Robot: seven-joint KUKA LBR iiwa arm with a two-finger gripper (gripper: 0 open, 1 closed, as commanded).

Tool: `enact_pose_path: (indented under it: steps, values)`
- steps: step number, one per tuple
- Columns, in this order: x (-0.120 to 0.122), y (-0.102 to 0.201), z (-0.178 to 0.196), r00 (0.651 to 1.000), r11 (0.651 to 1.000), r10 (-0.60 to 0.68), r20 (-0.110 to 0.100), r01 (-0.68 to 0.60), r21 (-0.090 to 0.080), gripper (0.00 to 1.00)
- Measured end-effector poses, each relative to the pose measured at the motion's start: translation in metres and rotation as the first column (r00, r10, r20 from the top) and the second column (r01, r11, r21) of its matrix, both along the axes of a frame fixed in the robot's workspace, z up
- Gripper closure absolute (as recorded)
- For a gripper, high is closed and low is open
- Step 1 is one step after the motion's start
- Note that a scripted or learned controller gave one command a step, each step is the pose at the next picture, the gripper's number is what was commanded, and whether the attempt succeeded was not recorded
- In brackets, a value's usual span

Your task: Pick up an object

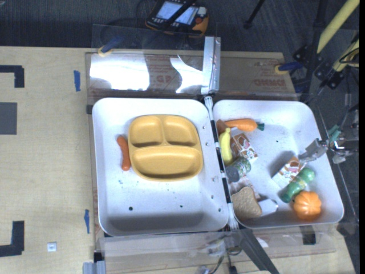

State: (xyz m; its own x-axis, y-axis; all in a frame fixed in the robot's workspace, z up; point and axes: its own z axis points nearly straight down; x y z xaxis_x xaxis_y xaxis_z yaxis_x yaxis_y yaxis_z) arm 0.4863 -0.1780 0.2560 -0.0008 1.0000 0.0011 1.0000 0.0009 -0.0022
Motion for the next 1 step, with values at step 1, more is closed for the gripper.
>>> enact_pose_path:
  steps: [1]
  values:
    - [0.0293, 0.0178, -0.0542, 0.993, 0.993, 0.118, 0.001, -0.118, 0.000, 0.00]
